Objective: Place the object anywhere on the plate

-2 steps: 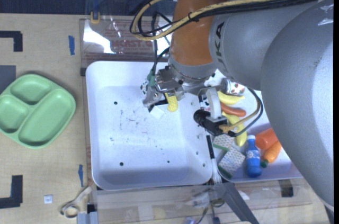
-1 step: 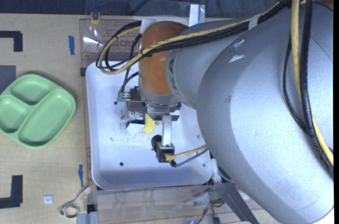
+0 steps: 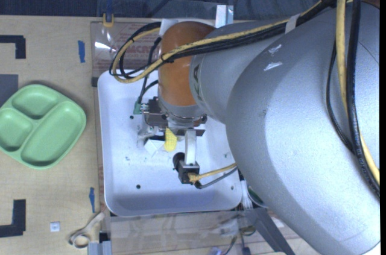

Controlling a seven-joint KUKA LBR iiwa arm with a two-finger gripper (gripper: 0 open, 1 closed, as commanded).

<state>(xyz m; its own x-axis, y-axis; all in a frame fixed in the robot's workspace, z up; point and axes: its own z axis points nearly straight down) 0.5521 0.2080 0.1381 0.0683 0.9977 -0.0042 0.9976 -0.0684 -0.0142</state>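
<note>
**A:** Where's the object?

**B:** A yellow piece (image 3: 170, 140) sits in the white bin (image 3: 120, 187), right under my end effector (image 3: 175, 138). Grip state, I can't tell.

**A:** Next?

**B:** I'd confirm the grasp, lift straight, then carry left to the green plate (image 3: 40, 125).

Bright, even overhead light, soft focus throughout.
You get glare on the clear sheet (image 3: 129, 37) behind the white bin (image 3: 120, 187), a faint shadow under the arm (image 3: 289, 127), and its near bulk looks slightly blurred, perhaps defocus.
</note>
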